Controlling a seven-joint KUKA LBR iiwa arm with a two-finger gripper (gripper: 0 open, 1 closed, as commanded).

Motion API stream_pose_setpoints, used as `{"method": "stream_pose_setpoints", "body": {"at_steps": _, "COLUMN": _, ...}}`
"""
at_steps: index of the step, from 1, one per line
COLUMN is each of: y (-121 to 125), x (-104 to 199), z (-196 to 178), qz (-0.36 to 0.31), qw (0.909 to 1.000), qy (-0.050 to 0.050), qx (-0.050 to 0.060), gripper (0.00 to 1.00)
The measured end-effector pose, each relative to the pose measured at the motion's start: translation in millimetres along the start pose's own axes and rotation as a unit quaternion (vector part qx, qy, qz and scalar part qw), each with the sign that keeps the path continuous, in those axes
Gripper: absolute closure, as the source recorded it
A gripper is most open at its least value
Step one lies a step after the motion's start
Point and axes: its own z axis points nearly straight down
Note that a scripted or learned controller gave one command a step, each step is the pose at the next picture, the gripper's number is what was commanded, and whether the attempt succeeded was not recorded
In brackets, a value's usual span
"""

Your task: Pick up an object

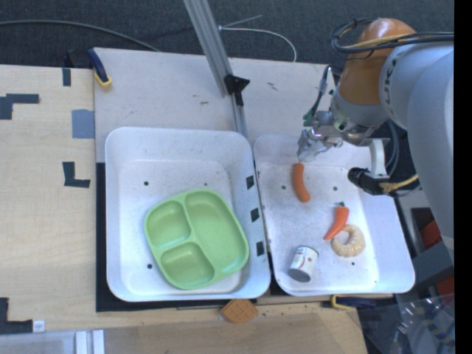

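- Orange sausage (300, 182): lies in the right bin (383, 271), just below the gripper (310, 147).
- Gripper: poised at the bin's far edge; finger state cannot be told.
- Green tray (195, 238): rests in the left bin (125, 198).

Beside the matt white plastic right bin (383, 271), the left bin (118, 198) holds a smooth, slightly glossy green plastic divided tray (195, 238). Behind that bin runs a brushed metal pole (206, 28) over pale wood-grain bench (37, 212).
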Motion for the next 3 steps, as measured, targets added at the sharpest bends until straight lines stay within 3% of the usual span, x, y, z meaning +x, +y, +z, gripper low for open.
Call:
{"method": "stream_pose_setpoints", "body": {"at_steps": 1, "y": 1, "x": 0, "z": -53, "qz": 0.000, "qw": 1.0000, "qy": 0.000, "qx": 0.000, "gripper": 1.00}}
{"method": "stream_pose_setpoints", "body": {"at_steps": 3, "y": -9, "x": 116, "z": -55, "qz": -0.003, "qw": 1.0000, "qy": 0.001, "qx": 0.003, "gripper": 1.00}}
